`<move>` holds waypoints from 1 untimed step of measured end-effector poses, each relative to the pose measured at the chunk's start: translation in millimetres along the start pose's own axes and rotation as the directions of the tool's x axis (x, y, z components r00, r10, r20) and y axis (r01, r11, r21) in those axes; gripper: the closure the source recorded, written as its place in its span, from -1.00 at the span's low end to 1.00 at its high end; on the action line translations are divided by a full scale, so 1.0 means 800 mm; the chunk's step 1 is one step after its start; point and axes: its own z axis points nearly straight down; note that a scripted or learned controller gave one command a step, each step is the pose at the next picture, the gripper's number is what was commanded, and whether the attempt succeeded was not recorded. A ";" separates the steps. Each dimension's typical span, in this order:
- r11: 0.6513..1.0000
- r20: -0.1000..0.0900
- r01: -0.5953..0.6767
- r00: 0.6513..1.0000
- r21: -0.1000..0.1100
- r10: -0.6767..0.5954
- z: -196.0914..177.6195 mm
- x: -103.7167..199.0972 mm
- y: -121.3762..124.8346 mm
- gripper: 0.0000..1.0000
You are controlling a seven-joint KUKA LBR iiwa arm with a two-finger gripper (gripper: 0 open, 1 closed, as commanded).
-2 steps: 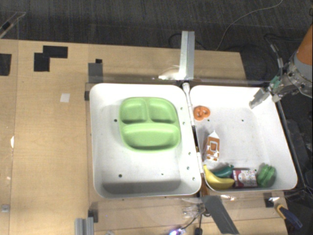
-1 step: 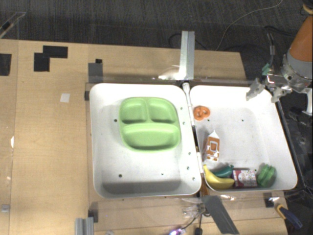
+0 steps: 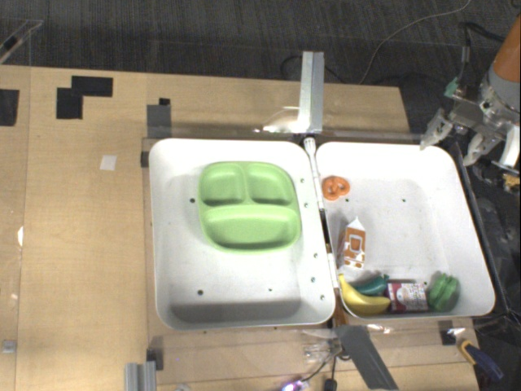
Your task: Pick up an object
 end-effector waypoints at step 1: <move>0.990 -0.001 0.141 0.990 0.002 -0.141 0.108 0.078 -0.050 -1.00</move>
